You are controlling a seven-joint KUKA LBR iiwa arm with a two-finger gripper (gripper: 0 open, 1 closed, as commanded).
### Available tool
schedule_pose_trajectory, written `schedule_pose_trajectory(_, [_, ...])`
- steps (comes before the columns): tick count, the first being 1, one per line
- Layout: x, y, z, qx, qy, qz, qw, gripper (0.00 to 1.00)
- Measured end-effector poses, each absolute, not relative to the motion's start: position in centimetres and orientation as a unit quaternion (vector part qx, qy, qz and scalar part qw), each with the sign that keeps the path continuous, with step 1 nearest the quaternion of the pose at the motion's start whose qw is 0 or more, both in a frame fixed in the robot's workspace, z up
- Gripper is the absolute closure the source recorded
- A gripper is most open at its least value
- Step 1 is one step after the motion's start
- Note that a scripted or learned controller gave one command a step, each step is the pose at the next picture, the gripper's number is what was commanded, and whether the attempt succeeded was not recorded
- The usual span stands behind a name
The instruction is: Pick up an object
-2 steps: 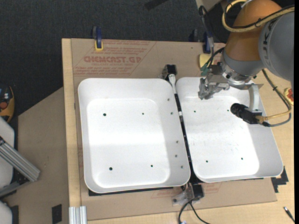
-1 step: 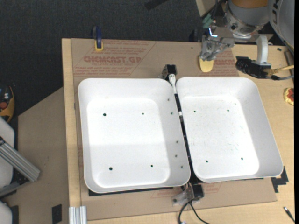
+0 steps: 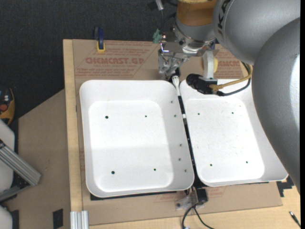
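The grey arm (image 3: 267, 37) reached in from the right, its gripper (image 3: 172, 70) hanging over the far end of the seam between the left bin (image 3: 88, 128) and right bin (image 3: 267, 166).

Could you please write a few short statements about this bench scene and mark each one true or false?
1. Two white bins sit side by side, the left bin and the right bin. True.
2. The gripper hangs over the middle of the left bin. False: it sits at the far end of the bins, near the seam between them.
3. A blue and yellow clamp grips the far edge of the brown board. True.
4. The board is blank. False: red lettering is printed on it.
5. The arm has an orange band above the wrist. True.
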State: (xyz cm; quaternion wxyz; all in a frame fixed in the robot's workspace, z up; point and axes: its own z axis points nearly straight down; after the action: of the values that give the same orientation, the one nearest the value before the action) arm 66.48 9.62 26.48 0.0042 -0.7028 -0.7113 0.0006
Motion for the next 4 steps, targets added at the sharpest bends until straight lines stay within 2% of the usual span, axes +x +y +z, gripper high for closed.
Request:
schedule_pose_trajectory(1, [64.8, 7.9, 29.0, -0.708, -0.707, 0.0003, 0.001, 1.0])
schedule_pose_trajectory(2, [64.2, 15.4, 18.5, -0.705, -0.709, 0.0042, 0.005, 1.0])
schedule_pose_trajectory(3, [63.9, 13.5, 29.8, -0.708, -0.707, -0.0053, -0.004, 1.0])
schedule_pose_trajectory(4, [59.7, 21.6, 24.8, -0.704, -0.71, 0.0025, 0.004, 1.0])
